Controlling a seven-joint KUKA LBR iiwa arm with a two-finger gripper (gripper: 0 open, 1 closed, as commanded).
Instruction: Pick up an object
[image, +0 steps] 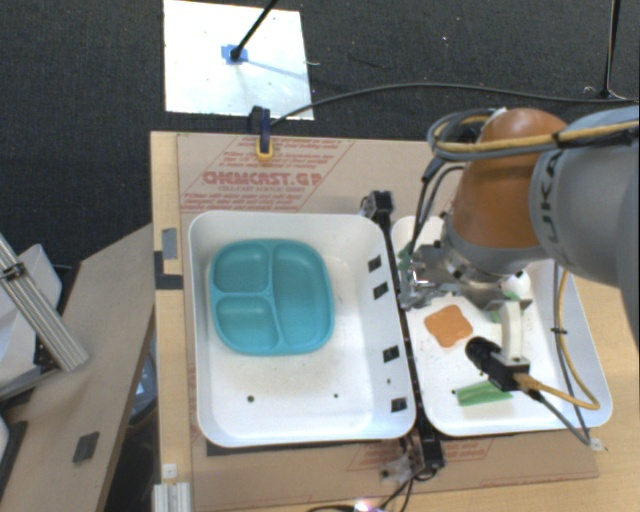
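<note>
My gripper (416, 283) hangs low over the left part of the right bin (580, 385), close to the wall between the two bins. An orange flat piece (448, 325) lies on the bin floor just right of and below the gripper, apart from it. A green stick (483, 395) rests near the bin's front edge. The large wrist hides the back of this bin. A small green bit (405, 262) shows beside the gripper, and what it belongs to is unclear.
The left bin (300, 410) holds a teal divided plate (270, 297) in its back half. Black clips (388, 322) line the shared wall. A white sheet (235, 60) lies on the dark floor behind the bench.
</note>
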